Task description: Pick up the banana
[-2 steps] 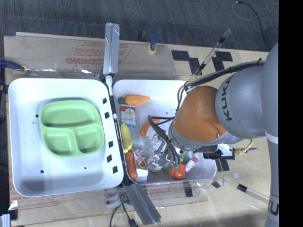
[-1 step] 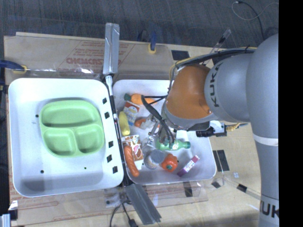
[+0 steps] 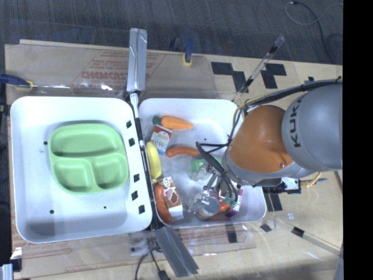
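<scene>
Sitting on wooden bench (image 3: 70, 63), 2 white bins (image 3: 23, 156), dark carpet (image 3: 175, 4)

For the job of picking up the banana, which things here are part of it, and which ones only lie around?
Part of the job:
- banana, by the left wall of the right bin
- gripper, low in the same bin, right of the banana

Only lying around:
- carrot
- sausage
- two small cartons
- green divided tray in the left bin
</scene>
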`<act>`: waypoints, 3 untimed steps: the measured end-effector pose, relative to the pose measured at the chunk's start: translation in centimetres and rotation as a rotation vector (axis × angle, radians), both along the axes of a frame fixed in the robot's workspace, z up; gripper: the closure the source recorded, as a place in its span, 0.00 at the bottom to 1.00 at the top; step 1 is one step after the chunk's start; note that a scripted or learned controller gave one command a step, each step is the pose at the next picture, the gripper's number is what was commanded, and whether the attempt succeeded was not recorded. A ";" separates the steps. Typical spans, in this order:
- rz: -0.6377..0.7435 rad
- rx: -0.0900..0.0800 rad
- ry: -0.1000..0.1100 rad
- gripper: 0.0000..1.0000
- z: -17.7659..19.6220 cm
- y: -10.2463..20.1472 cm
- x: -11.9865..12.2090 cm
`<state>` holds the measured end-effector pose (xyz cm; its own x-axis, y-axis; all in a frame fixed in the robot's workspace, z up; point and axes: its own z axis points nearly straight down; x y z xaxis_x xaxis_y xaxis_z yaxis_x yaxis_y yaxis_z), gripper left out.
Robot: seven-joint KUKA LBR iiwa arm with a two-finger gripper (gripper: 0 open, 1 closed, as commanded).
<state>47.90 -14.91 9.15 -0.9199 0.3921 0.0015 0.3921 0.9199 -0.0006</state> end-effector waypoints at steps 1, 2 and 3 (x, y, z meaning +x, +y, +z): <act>0.004 0.001 -0.001 1.00 1.0 0.1 0.1; -0.170 -0.001 -0.003 1.00 11.2 -1.9 7.4; -0.166 -0.002 -0.005 1.00 12.3 -1.9 7.5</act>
<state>55.39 -16.76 21.43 -0.8425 0.5387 -0.0034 0.5387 0.8425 -0.0002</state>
